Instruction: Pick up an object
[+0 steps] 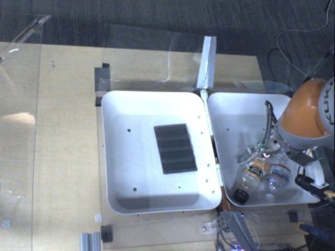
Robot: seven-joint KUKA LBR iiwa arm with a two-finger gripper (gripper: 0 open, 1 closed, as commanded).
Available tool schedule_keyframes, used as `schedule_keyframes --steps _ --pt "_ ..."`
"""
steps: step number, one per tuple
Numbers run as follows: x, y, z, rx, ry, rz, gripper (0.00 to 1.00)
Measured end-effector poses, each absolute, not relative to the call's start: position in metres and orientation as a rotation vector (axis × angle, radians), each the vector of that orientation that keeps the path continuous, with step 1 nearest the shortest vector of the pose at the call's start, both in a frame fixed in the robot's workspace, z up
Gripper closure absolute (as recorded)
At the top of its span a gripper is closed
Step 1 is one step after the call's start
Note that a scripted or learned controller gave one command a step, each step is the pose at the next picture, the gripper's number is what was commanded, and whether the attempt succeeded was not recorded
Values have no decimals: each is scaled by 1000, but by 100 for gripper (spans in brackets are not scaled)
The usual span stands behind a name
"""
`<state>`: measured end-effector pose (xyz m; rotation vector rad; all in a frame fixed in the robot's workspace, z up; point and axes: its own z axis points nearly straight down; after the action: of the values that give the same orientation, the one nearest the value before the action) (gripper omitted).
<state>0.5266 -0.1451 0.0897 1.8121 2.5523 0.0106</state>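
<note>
Counter (57,140): pale wood-grain top, seen from above at a slant; a clear sheet with faint reflections covers its left part. Beyond the far edge, dark grey carpet (131,4). A cable (293,35) loops across the carpet at upper right.

Left bin (118,192): shallow, white, rounded corners, small dark holes near its corners. On its floor lies a dark grey ribbed rectangular pad (175,148), slightly rotated, set a little right of centre.

Right bin (230,114): same make, touching the left bin along a shared edge. A grey metal post (207,67) stands at the far end of that seam.

Bottles: two clear plastic bottles lying close together near the front of the right bin. One (249,178) has a dark cap pointing to the front-left corner and a yellow-brown label; the other (276,177), just to its right, carries a blue-toned label.

Arm (303,114): grey with orange band, over the right bin's right side. Gripper (264,151): low over the bottles' upper ends; finger spacing cannot be told, being lost among glints and wiring.
</note>
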Motion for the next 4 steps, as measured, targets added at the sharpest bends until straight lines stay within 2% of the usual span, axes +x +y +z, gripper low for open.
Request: schedule_keyframes --steps 1,2,3,4 --pt "530 -144 102 1809 2546 19 100" --pt "530 -144 102 1809 2547 19 0" --pt "493 -121 91 1668 2638 12 0" --pt "544 -102 89 1898 2489 12 0"
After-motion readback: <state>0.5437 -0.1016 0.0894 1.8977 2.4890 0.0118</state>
